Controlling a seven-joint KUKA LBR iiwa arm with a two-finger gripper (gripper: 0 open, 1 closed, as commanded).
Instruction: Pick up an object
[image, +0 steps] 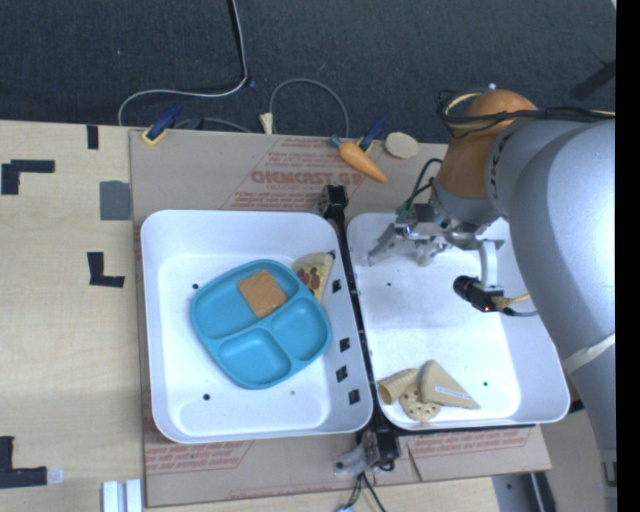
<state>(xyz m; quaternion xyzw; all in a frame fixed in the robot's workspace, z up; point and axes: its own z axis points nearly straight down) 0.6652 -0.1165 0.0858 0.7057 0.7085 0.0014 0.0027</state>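
My gripper (402, 250) hangs over the far left part of the right bin (530, 330), open, with nothing between its fingers and bare bin floor below it. At the front of that bin lie a cream wedge (447, 386) and a tan spotted cookie piece (404, 392), well apart from the gripper. The left bin (165, 300) holds a blue divided plate (262, 335) with a tan square toast (263, 293) in its far compartment. A pizza-slice toy (316, 271) lies at the plate's far right corner.
Outside the bins, an orange carrot (361, 161) and a beige round piece (401, 145) lie on the cardboard behind the right bin. A black divider (345, 290) runs between the bins. Cables (240, 70) loop at the back.
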